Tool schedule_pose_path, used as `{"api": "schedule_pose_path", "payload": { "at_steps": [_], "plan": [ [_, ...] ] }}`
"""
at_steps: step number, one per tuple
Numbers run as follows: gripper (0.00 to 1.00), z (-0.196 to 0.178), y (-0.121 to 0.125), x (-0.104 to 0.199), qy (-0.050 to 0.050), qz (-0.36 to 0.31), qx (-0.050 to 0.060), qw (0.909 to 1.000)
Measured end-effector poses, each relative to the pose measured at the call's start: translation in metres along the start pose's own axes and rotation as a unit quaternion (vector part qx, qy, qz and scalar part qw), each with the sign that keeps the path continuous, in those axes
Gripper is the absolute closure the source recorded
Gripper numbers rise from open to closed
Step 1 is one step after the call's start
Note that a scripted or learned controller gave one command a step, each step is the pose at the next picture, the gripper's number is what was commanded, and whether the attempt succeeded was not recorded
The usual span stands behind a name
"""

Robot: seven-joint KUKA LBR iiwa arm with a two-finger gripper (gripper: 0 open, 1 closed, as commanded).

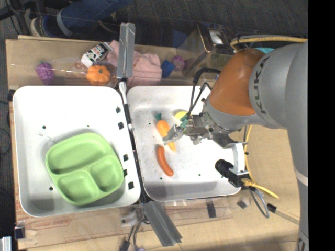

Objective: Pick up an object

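Arm: grey with an orange band, it fills the right side of the frame and hangs over the right bin, hiding that bin's upper right part.
Gripper: low over the middle of the right bin, pointing toward frame left. One metal finger is plain to see; the other is lost in the clutter of the wrist, so how wide it stands I cannot tell, nor whether it has hold of anything.
Right bin: white and shallow, in the middle of the frame.
Carrot: a small orange piece with a green top, just beside the fingertip, perhaps touching it; the contact is too small to make out.
Sausage: an orange-red stick lying free on the bin floor, below the gripper and apart from it.
Yellow piece: half hidden behind the gripper's cables; what it is, I cannot tell.
Left bin: white, at frame left, touching the right bin along a grey divider.
Green tray: three compartments, lying in the lower half of the left bin.
Bench behind the bins: a small pumpkin, a purple thing, pink cloth, partly covered by a grey bar.
Top of frame: someone's jeans, cut off by the edge.
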State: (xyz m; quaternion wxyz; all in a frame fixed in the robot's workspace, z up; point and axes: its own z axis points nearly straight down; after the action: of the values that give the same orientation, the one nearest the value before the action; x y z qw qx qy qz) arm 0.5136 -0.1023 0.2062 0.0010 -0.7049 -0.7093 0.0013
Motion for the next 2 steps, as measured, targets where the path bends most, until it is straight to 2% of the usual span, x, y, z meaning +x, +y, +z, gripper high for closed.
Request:
{"api": "schedule_pose_path", "payload": {
  "at_steps": [1,2],
  "plan": [
    [0.0,0.1151,0.0116,-0.0304,0.0,-0.026,0.0,0.9997],
    [1.0,0.1057,0.0118,-0.0303,0.0,-0.029,0.001,0.9996]
  ]
}}
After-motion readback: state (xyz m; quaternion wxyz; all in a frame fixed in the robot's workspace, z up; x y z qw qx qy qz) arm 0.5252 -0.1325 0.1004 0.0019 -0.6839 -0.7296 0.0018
